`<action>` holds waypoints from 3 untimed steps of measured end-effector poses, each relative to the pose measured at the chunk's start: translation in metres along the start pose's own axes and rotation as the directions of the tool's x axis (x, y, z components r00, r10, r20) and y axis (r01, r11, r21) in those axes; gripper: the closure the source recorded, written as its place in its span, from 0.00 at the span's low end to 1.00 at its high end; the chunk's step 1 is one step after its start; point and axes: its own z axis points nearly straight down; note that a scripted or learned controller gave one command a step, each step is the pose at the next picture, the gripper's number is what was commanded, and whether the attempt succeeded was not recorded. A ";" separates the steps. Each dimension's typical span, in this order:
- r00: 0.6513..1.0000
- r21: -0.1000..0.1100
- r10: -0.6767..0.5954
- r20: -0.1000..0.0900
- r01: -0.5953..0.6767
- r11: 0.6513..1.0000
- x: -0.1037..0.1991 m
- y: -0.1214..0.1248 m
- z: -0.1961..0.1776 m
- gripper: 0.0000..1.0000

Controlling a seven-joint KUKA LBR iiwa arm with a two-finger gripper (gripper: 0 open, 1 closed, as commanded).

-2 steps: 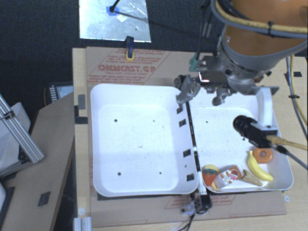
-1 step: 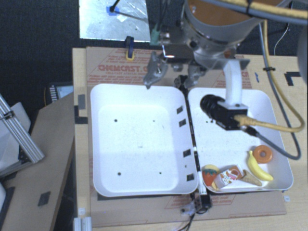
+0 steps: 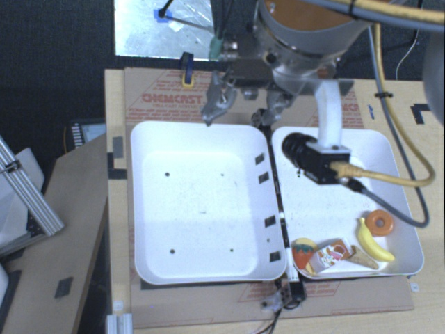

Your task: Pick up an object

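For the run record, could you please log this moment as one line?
gripper: open, holding nothing, above bins' far edge | banana, donut: right bin near corner | pick: not done

Arm point(image 3: 327, 12) cropped at top edge

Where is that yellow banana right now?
The yellow banana lies in the right-hand white bin, near its front right corner, just below the orange doughnut-shaped ring.

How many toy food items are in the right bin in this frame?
5, all along the near edge of the right bin: tomato, snack packet, cone-shaped piece, banana, orange donut. The arm's camera mount covers part of the bin, so more may be hidden.
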 end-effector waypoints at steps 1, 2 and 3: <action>1.000 0.001 0.008 0.002 -0.008 1.000 -0.045 0.000 0.000 0.00; 1.000 0.006 0.009 0.004 -0.009 1.000 -0.092 0.000 0.057 0.00; 1.000 -0.004 -0.006 -0.002 0.006 1.000 -0.018 -0.001 0.003 0.00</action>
